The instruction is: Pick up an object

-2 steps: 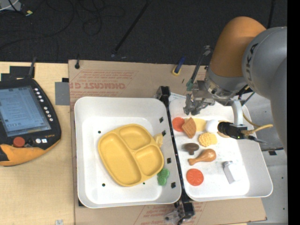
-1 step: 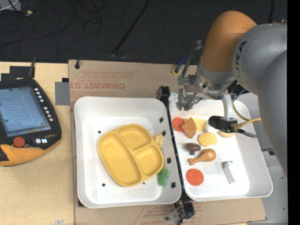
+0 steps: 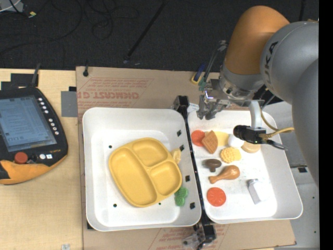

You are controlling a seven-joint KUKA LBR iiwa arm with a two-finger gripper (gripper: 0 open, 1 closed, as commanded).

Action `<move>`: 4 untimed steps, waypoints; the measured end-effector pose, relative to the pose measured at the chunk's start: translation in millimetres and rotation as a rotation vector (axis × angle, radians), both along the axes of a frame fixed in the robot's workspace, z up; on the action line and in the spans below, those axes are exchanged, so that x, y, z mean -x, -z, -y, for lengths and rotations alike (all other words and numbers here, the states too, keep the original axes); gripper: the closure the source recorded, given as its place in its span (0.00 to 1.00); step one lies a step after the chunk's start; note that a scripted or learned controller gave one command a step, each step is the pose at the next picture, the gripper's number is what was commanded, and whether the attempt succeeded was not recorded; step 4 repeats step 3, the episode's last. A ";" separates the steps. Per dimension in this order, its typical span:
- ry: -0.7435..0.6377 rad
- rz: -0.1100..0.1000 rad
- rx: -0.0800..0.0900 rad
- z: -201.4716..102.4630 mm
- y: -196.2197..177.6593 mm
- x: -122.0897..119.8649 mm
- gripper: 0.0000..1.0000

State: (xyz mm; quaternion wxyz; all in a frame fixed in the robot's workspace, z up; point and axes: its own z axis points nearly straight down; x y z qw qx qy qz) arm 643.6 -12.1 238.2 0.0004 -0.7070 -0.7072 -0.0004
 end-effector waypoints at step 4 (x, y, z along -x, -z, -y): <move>-0.001 -0.004 0.001 -5.7 20.9 -0.2 1.00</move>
